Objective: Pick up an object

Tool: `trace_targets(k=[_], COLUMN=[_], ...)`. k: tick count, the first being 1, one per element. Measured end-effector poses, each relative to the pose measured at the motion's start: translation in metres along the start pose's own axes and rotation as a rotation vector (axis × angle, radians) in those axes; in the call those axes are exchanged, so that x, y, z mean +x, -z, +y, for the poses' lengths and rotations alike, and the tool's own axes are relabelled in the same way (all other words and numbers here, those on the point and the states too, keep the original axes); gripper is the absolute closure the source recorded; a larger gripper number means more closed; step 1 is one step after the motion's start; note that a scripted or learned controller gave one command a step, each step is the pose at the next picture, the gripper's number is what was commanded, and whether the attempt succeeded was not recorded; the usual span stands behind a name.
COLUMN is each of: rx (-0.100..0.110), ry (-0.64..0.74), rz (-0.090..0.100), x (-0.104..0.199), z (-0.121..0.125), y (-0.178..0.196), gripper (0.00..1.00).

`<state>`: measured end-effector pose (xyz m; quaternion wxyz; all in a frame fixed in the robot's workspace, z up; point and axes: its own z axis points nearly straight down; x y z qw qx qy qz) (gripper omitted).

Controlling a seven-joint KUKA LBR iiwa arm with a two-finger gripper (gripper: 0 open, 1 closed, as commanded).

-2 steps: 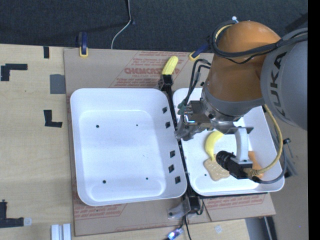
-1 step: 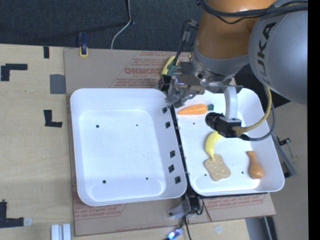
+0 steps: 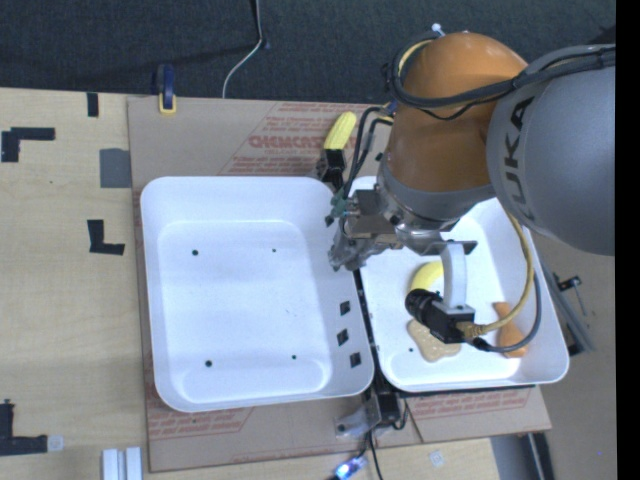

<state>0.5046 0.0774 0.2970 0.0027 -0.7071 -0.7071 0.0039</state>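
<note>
My gripper hangs low over the left rim of the right bin, close to the divide between the two bins. The big orange and grey wrist covers most of that bin. A yellow rounded object lies in the right bin, just right of the gripper. Near the bin's front lies a tan flat piece. An orange object peeks out at the right side, partly hidden by the arm. I see nothing between the gripper's tips.
The left white bin stands beside the gripper on its left. Both bins rest on a cardboard sheet. A yellow-handled clamp sits behind the bins and a blue clamp at the back left.
</note>
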Motion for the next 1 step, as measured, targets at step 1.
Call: trace_targets(k=[1], rx=[-0.005], ry=[0.003], rz=[0.001], x=[0.0010], z=[0.0021], y=[0.0124], gripper=[1.00])
